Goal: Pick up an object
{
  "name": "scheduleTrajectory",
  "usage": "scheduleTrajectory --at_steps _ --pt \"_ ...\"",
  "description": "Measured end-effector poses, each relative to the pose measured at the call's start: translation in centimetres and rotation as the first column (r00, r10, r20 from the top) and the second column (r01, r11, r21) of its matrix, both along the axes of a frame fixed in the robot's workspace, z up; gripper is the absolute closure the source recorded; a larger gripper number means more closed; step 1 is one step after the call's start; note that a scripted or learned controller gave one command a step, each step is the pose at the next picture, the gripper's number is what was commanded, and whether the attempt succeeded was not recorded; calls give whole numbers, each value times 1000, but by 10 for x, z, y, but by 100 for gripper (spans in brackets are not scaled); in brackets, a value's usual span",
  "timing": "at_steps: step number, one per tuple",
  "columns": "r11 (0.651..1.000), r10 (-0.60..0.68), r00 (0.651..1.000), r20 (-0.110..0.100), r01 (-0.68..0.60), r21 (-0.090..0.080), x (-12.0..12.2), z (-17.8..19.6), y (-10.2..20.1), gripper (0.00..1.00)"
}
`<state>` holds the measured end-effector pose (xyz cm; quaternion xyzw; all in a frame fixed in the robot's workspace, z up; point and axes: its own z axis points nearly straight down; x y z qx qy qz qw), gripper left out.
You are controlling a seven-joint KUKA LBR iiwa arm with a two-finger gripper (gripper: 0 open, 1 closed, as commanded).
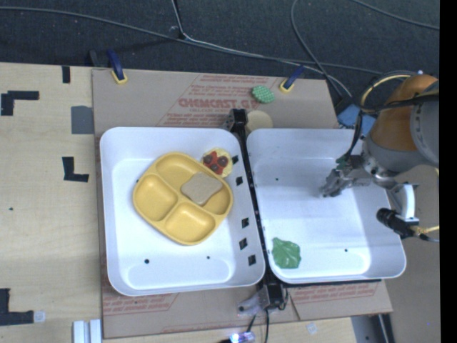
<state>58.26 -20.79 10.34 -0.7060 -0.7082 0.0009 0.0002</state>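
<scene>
A green leafy piece [286, 253] lies at the lower left of the right bin [371, 263]. In the left bin [114, 213] a yellow divided plate [161, 191] carries a tan slice [201, 187], with a small red-topped item [217, 161] just beside the plate's upper right edge. Further up, right of centre, the gripper [333, 186] hangs over the right bin; whether its fingers are spread or closed cannot be made out

The grey arm [400, 131] (orange-banded above the wrist) reached in from the right, its gripper [333, 185] angled low.
</scene>
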Motion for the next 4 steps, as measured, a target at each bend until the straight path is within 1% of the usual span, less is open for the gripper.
scheduleTrajectory --at_steps 1,2,3,4 --pt "1000 -3 1000 5 3 0 -8 49 -4 100" --pt "1000 -1 1000 6 1 0 -15 106 1 100" --pt "1000 -2 1000 5 2 -1 -22 153 -3 100" --pt "1000 -2 1000 3 2 0 -21 188 -3 100"
